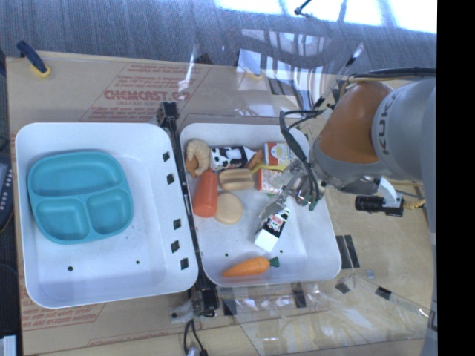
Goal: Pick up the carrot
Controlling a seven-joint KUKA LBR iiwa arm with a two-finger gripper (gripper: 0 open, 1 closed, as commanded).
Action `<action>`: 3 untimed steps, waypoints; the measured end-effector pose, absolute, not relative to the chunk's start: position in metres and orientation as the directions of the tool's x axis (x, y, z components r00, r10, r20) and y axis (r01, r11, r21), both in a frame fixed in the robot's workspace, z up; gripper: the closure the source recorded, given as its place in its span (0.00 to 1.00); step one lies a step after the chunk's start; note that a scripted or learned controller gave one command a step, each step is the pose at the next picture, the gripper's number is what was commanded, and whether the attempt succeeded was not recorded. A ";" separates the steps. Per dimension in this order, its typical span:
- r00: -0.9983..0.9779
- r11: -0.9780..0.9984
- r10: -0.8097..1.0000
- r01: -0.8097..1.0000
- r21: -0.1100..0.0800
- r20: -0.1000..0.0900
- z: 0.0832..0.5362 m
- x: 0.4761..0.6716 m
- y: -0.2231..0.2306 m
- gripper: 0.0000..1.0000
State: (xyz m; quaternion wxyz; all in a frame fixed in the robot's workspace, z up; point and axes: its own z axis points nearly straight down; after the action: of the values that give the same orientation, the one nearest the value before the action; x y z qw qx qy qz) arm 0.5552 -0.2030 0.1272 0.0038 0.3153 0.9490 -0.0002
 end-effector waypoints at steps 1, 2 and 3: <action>-0.840 0.840 0.543 0.543 0.002 -0.005 0.191 0.486 -0.161 0.00; -0.890 0.890 0.455 0.455 0.004 -0.006 0.093 0.480 -0.154 0.00; -0.823 0.823 0.568 0.568 0.001 -0.002 0.093 0.534 -0.198 0.00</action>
State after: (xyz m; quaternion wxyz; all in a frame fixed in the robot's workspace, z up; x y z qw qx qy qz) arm 0.5340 -0.1976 0.0930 0.0011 0.2974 0.9548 0.0001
